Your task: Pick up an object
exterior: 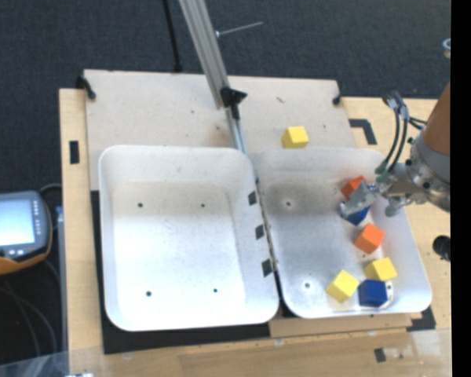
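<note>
The right bin [298, 234] holds several small blocks. My gripper [358, 203] reaches in from the right and sits low over the bin's upper right part. An orange block [351, 187] lies just above its tip, and a blue block [359, 216] lies just below it, partly hidden. Whether either block is held cannot be made out. Further down lie another orange block [369, 238], a yellow block [382, 269], a second yellow block [342, 286] and a blue block [372, 292].
The left bin [110, 210] stands beside the right one. A yellow block [295, 137] rests on the bench behind the bins. A metal pole [208, 53] slants up from between the bins. A small screen [12, 226] sits at the far left.
</note>
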Tool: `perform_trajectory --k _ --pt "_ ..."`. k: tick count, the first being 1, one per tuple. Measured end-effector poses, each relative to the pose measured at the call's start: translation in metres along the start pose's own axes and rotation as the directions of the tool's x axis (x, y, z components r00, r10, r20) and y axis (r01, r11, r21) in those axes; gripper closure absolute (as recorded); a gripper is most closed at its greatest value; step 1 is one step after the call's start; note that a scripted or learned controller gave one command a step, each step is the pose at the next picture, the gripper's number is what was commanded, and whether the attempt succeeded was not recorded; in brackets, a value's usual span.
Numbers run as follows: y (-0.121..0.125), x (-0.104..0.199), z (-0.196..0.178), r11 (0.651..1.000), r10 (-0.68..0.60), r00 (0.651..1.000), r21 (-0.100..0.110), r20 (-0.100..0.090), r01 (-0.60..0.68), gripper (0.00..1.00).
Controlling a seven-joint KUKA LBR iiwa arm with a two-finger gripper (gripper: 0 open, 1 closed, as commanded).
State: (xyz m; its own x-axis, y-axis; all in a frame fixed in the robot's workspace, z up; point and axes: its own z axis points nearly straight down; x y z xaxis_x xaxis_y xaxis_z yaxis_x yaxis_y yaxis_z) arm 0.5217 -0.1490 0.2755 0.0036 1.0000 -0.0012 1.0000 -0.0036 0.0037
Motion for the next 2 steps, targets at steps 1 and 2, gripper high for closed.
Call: perform_trajectory --k 1,2 --pt "0.149 -0.051 0.065 1.000 -0.007 1.000 -0.001 0.004 0.007 0.00" --pt "0.138 -0.065 0.145 1.000 -0.008 1.000 -0.020 0.009 0.008 0.00"
